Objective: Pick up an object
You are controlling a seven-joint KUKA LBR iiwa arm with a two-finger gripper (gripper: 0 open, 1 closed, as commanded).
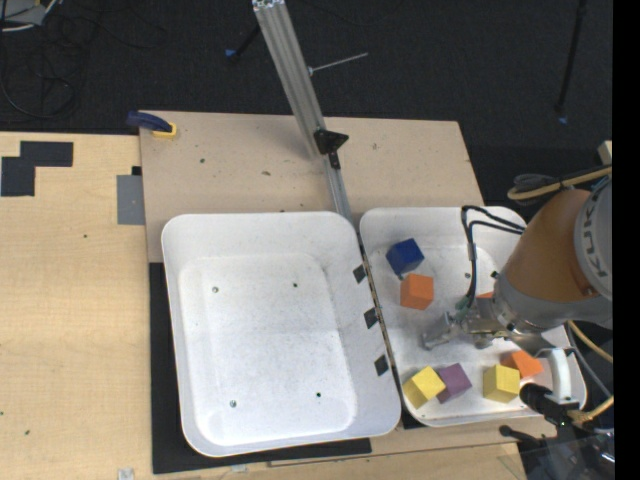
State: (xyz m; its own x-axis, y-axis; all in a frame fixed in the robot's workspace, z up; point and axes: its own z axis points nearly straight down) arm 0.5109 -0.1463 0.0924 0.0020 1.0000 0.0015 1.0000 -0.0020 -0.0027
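Purple cube just below claw

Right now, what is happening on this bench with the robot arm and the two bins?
A grey and orange robot arm reaches from the right into the right bin. Its gripper is low over the bin floor, among small blocks: a blue block, an orange block, a yellow block beside a purple block, and another yellow block. No block is seen between its fingers, so nothing is picked up yet. The left bin sits beside it.
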